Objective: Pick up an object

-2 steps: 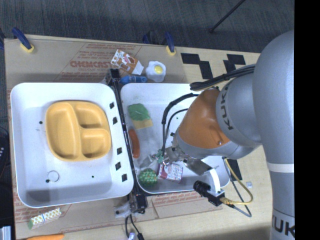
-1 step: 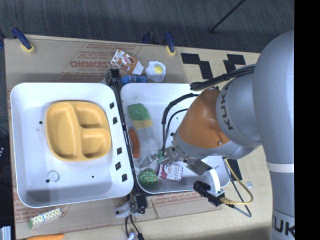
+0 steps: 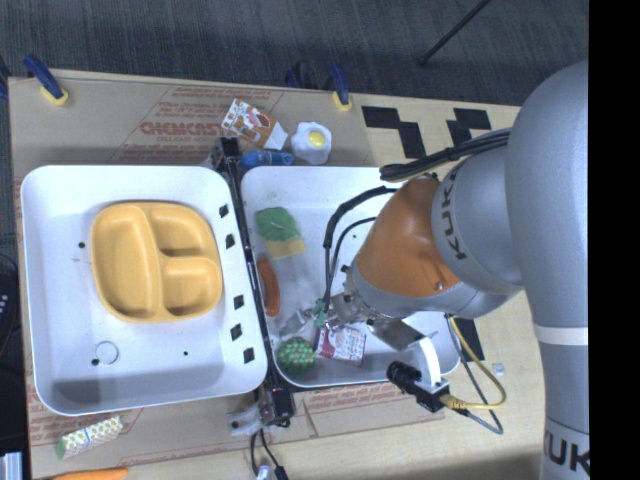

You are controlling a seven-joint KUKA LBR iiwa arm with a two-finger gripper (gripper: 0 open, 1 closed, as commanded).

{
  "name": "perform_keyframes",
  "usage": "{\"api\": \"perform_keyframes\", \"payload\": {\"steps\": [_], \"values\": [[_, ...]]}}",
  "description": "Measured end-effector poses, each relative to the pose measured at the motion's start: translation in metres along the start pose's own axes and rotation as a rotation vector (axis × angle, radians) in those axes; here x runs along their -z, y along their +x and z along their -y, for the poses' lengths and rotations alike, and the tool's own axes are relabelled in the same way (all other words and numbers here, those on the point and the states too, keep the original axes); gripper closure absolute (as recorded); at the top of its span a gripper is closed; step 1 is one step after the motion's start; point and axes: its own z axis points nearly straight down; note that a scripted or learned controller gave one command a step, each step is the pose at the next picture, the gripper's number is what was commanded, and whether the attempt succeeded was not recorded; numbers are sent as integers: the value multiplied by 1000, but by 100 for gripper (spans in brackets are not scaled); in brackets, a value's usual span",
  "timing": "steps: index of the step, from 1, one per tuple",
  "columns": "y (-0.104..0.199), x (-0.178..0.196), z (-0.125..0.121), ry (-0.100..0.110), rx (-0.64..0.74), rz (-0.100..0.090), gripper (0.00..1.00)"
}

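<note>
One cam sat up high over the bench (image 3: 180,108) & looked down at a slant. It saw the left bin (image 3: 50,298) & right bin (image 3: 300,183) whole. The arm (image 3: 500,228) came in from the pic's right, close up & big.

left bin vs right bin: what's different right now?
The left bin holds one big thing, a yellow divided tray; the right bin holds several small ones, among them an orange sausage-like piece, a green round item and a small printed packet. The arm hangs over the right bin, hiding much of it; the left bin lies in open view. Both are shallow, white, side by side.
</note>
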Motion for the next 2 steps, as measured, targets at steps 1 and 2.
{"api": "perform_keyframes", "payload": {"steps": [1,2], "values": [[0,0,0,0,0,0,0],[0,0,0,0,0,0,0]]}}
